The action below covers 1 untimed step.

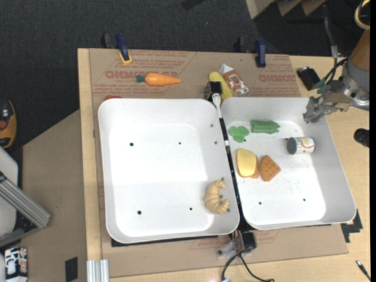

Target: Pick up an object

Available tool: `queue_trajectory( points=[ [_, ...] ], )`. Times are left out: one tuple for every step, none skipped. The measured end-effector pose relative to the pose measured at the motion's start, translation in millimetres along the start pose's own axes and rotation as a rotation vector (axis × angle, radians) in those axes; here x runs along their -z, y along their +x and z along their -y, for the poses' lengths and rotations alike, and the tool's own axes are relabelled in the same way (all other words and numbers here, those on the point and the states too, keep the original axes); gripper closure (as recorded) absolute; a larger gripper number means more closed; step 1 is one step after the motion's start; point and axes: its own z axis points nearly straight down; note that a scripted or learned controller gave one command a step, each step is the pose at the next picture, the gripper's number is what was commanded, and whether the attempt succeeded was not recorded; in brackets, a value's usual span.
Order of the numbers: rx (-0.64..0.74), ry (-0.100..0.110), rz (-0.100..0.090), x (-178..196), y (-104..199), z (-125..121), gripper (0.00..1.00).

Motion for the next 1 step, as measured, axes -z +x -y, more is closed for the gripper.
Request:
queue_trajectory(
  points=[
    [0.003, 0.007, -0.004, -9.5, 47.1, 0.7, 1.0]
  ],
)
